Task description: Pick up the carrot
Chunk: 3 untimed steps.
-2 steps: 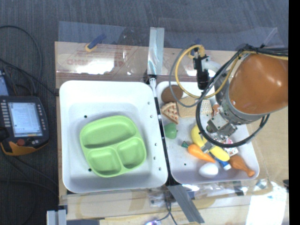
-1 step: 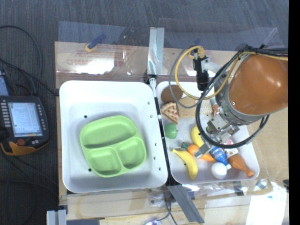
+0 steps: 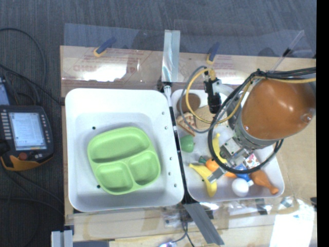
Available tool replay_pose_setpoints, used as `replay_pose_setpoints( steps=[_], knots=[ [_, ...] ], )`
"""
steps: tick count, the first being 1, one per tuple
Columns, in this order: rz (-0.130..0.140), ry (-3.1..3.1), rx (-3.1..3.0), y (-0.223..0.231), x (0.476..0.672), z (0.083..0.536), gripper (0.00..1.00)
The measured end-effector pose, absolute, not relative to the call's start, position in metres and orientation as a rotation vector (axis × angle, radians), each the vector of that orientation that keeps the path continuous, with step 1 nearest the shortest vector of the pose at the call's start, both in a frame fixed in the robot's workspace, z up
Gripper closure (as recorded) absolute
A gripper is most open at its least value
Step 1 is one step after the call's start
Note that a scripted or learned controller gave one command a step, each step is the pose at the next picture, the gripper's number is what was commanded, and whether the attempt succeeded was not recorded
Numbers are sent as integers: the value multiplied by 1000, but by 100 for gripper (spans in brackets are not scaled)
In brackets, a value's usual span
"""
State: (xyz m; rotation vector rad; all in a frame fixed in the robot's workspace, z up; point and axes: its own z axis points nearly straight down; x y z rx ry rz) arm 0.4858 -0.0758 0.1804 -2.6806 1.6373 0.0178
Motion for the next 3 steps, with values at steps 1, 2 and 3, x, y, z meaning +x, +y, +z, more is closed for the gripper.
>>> replay_pose_setpoints(
  steps=[1, 2, 3],
  knots=[
    [11, 1624, -2690, -101, 482, 112, 0],
    [2, 940, -2986, -122, 485, 89, 0],
    [-4, 944, -2986, -122, 488, 99, 100]
  ],
)
